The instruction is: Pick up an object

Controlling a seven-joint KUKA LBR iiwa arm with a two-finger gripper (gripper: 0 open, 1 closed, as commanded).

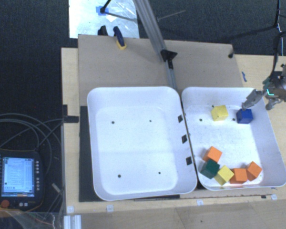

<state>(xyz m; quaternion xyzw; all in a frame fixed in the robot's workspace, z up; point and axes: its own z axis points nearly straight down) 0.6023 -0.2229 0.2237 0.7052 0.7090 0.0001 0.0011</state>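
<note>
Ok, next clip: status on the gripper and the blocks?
Gripper over right bin's far edge, nothing visibly held. Blue block just beside it. Yellow block nearby, not blocking.

Control pendant (13, 178) with lit screen, cables, at the bench's lower-left corner.

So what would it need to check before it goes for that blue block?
1. Target in sight: the small blue cube sits uncovered in the right white bin: ok.
2. Room around it: the yellow cube lies apart to its left: ok.
3. Gripper position: right beside the blue cube, up and to its right: ok.
4. Jaws open: cannot tell.
5. Blue cube between the jaws: not seen, not ok.
6. Other cubes: clustered at the bin's near edge, out of the way: ok.
</note>
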